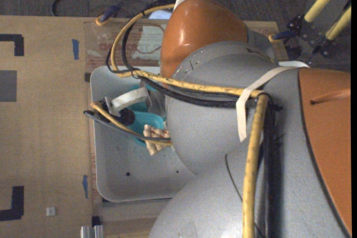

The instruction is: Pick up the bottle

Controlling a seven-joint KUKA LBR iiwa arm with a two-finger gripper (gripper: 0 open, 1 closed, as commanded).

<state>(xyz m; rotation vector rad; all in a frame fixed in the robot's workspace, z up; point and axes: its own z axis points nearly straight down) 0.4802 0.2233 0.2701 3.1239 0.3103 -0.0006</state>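
**Arm over the white bin, bottle not clearly made out**

The grey arm (223, 120), with its orange band (198, 30), is the biggest thing we see. It reaches over the white bin (103, 170) from the bin's right and covers most of its right half. A yellow cable (195, 86) runs across the arm and loops out over the bin's upper left corner.

The pale wooden bench (44, 120) spreads out to the left of the bin. It carries black corner marks (14, 44) well apart from the bin's left wall.

The gripper (152, 110) sits low over the middle of the bin, tucked under the arm. We cannot tell whether it is open or closed, or whether it holds anything.

Just beneath it, near the bin's middle, lies a teal thing (149, 120), partly hidden by the arm. We cannot tell for certain that this is the bottle. A small tan thing (154, 136) touches its lower edge.

Two strips of blue tape (75, 48) sit on the bench just left of the bin.
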